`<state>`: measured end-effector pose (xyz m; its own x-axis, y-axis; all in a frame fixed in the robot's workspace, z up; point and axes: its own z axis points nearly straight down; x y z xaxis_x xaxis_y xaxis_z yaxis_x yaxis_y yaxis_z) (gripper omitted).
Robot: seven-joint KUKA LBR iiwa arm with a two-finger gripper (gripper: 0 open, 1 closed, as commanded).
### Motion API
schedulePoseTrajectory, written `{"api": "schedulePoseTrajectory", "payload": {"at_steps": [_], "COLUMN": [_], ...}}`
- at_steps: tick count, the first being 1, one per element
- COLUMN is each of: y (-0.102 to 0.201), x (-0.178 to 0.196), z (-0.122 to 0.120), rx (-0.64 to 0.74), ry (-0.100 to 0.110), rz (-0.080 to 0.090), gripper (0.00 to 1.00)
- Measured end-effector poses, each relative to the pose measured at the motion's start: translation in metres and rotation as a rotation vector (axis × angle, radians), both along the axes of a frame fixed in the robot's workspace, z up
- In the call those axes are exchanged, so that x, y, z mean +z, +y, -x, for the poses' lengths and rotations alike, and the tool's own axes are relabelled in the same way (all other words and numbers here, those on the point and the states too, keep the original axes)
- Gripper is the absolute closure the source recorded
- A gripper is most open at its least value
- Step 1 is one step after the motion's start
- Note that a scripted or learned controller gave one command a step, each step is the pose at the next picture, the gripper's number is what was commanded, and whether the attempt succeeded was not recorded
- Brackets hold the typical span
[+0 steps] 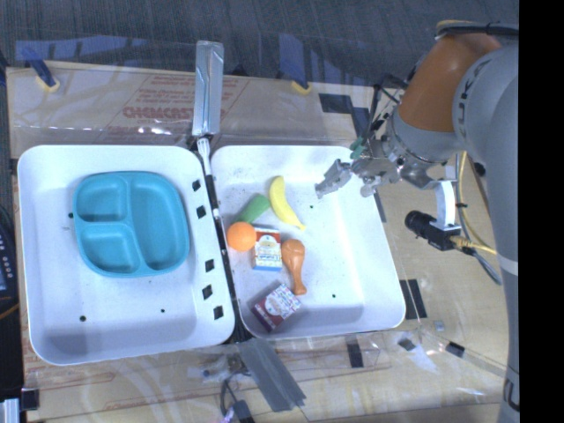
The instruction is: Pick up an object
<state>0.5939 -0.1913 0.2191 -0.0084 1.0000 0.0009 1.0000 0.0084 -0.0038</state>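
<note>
From the camera view, nothing is picked up yet: the end effector point(333, 180) hangs with nothing between its fingers, though their spread is too blurred to judge. The banana point(283, 202) lies just left of it in the right bin point(370, 263). Open floor stretches toward the bin's right wall.

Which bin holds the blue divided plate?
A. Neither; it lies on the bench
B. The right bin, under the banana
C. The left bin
C: the blue divided plate lies in the left bin, while the banana is in the right bin.
</note>
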Motion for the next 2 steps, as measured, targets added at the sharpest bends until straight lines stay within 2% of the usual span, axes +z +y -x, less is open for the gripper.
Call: {"api": "schedulePoseTrajectory", "payload": {"at_steps": [1,2], "y": [0.000,0.007], "x": [0.000,-0.076], "z": [0.000,-0.003], "rx": [0.000,-0.133], "ry": [0.000,0.003], "rz": [0.000,0.000], "gripper": [0.00,0.00]}}
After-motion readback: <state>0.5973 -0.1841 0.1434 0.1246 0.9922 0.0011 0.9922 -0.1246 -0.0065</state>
